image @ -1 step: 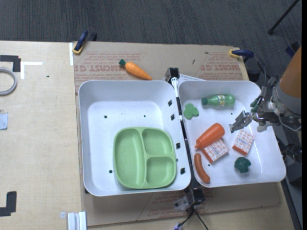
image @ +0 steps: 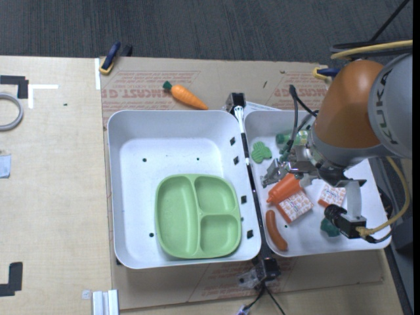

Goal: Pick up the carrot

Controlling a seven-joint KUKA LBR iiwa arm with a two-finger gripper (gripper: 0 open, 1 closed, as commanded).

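The grey KUKA arm with the orange band (image: 354,113) reaches in from the right and hangs low over the right shallow white plastic bin (image: 374,241). Beside it stands the left shallow white plastic bin (image: 131,149), which holds a light green plate with three compartments (image: 197,215).

The metal two-finger gripper (image: 278,174) is down in the right bin. Its tip is just above, perhaps touching, a short orange tapered carrot piece (image: 283,188). Whether the jaws are apart or closed I cannot tell, because the wrist hides much of them. I also cannot say that the piece is held.

A second thing fits the task too: a whole orange toy carrot with a green top (image: 186,95). It lies on the brown cardboard sheet (image: 151,77) behind the left bin, well apart from the gripper.

Near the orange piece lie a red and white printed packet (image: 295,206), touching it, and a reddish brown toy sausage (image: 275,230).

I judge the step to be the grasp itself. The next move calls for a firm closing on the orange piece alone, without the packet, then a straight lift.
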